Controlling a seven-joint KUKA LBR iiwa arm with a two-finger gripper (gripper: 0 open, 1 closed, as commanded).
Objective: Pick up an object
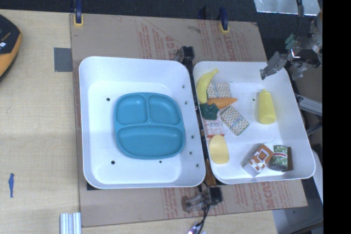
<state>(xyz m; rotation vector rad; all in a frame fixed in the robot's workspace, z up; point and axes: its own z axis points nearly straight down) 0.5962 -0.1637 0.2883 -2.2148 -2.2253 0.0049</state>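
A pale wooden tabletop [33,118] carries a brown cardboard sheet [137,35] held by blue clamps at its far edge, and on the sheet sit two shallow white bins side by side, their inner rims touching.

The left bin [93,172] holds a blue divided plate [149,124] lying flat near its middle, with bare white floor open all around it, widest along the near and left sides.

The right bin [290,112] is more crowded. Its objects cluster against the left wall: a yellow banana [204,85] at the far corner, then a patterned packet [220,90], an orange carrot [222,102], a dark green piece [209,112], a checked packet [234,120] and a pale yellow rounded piece [219,149] nearer the front. A yellow bottle [266,107] lies alone towards the right wall, with open floor on every side. Two small boxes, one orange and white [258,159], one green [281,158], touch each other at the near right corner. The far right corner of this bin is open.

The arm reaches in from the right, and the gripper [272,68] hovers at the far right rim of the right bin, well apart from the bottle. Nothing sits between its fingers; whether they are spread or closed I cannot tell.
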